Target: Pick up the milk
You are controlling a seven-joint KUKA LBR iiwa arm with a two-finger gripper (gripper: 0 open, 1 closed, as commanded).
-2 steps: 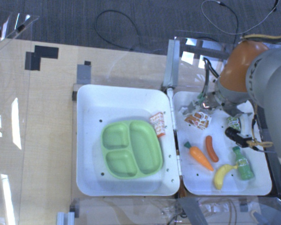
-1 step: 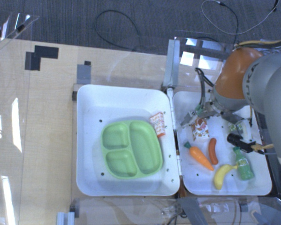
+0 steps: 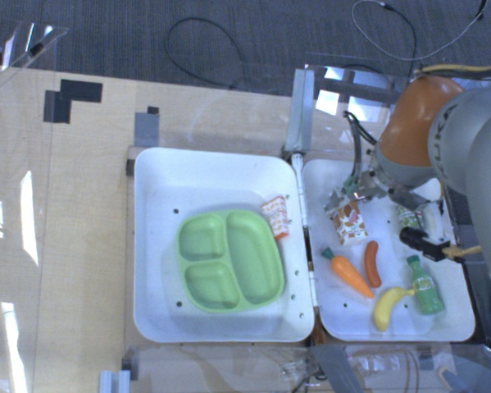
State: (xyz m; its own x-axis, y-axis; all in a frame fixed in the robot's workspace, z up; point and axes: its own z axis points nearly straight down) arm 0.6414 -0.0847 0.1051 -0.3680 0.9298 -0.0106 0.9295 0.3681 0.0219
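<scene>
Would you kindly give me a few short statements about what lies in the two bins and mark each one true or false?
1. The green three-compartment plastic plate lies in the left white bin. True.
2. The orange toy carrot lies on the green plate. False: it lies in the right white bin, beside the reddish-brown toy sausage.
3. The yellow toy banana is in the right bin. True.
4. The green plastic bottle stands in the left bin. False: it lies in the right bin, near the banana.
5. The small patterned milk carton lies in the right bin close under the gripper. True.
</scene>
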